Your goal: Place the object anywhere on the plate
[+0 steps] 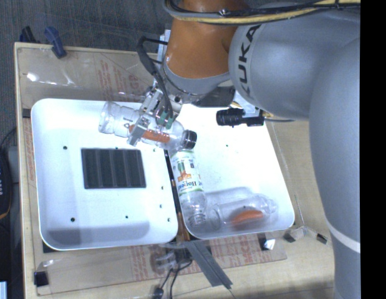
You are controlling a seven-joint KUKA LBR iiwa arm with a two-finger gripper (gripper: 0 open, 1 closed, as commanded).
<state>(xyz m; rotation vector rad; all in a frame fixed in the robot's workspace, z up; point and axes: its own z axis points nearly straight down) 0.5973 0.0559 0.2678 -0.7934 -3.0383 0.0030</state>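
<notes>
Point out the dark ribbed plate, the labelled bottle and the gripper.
plate (113,168): camera view, centre of its ribbed surface.
labelled bottle (187,174): camera view, on its label.
gripper (143,129): camera view, at its tips, over a clear bottle (115,118).

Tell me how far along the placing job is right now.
Done: a clear bottle is up at the gripper, over the left bin. In hand: carrying it, though the grip itself is unclear. Left: setting it on the dark ribbed plate. Two bottles lie in the right bin.
</notes>
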